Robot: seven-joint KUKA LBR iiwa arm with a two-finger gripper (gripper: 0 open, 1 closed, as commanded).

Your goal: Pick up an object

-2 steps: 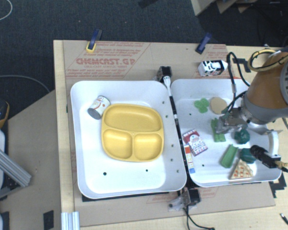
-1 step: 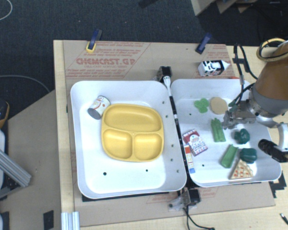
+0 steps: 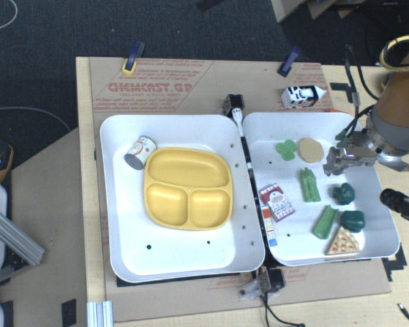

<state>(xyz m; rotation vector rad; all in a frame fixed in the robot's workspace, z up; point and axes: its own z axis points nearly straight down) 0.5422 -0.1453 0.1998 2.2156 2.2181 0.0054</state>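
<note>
The grey two-finger gripper (image 3: 335,163) hangs over the right shallow white bin (image 3: 388,213), near its far right side. Finger opening cannot be determined from this angle — no object is visibly held. Directly below it lies a dark green rounded toy (image 3: 342,194); a flat round tan disc (image 3: 311,150) sits just to its left. The left white bin (image 3: 116,203) contains a yellow three-compartment plastic tray (image 3: 188,187) and a small tipped-over cup (image 3: 140,152) — possibly paper.
</note>
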